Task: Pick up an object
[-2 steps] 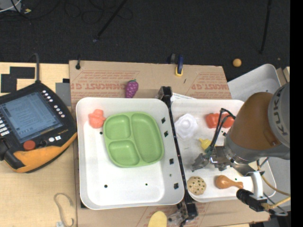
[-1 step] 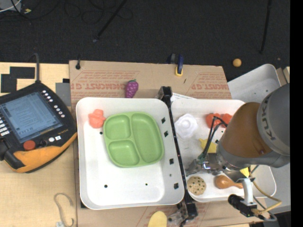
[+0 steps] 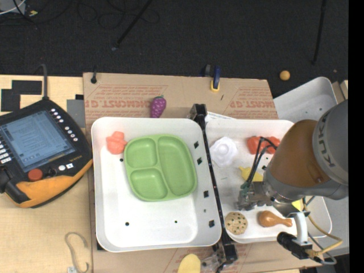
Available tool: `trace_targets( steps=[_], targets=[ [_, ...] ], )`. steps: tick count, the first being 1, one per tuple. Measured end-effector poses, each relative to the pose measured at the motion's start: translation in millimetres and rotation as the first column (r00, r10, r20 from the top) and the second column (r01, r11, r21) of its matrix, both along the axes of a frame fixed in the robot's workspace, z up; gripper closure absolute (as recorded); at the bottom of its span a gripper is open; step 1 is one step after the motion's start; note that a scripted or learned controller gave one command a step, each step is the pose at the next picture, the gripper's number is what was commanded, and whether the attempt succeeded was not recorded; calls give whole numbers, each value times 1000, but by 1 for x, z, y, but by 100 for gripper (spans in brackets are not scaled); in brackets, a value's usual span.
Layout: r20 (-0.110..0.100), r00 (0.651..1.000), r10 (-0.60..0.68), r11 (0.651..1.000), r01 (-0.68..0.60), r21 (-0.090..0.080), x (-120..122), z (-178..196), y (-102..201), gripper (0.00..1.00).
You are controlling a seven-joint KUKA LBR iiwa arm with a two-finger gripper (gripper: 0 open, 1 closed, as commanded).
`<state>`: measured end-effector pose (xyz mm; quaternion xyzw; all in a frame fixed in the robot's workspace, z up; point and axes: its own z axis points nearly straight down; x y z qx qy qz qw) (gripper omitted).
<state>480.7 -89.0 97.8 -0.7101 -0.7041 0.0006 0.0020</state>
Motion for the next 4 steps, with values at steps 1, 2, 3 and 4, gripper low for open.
trace_targets(
  steps=[1,2,3,4],
  targets=[
    [4,1000,2,1000,-2,-2,4,48,-10,100],
    [7,1000,8,1000,-8,-3,5,111,-13,100],
    [3,1000,8,1000,-8,-2,5,130,-13,100],
    [5,1000,11,1000,-11,-1,53,138,18,100]
  ],
)
